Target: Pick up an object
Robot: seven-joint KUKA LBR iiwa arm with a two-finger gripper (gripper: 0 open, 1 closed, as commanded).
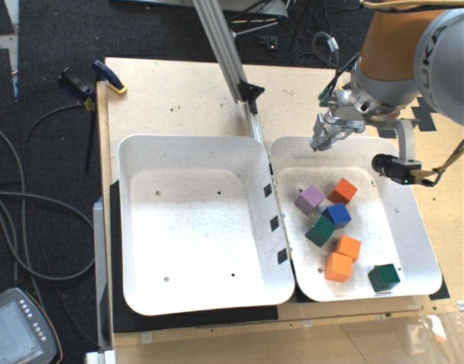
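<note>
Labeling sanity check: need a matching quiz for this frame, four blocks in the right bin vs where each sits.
Things:
1. purple block
2. blue block
3. green block by itself
4. end effector

Places:
A. near right corner of the right bin
B. above the bin's far rim
C. leftmost of the cluster
D. middle of the cluster, between an orange block and a dark green one

Pairs: 1-C, 2-D, 3-A, 4-B

- The worktop point(179, 97) is a pale wooden board, speckled with small dark marks.
- Two shallow white bins sit on it, edges touching: the left bin point(194, 222) and the right bin point(410, 241).
- A blue-and-yellow clamp point(92, 86) grips its far left corner.
</note>
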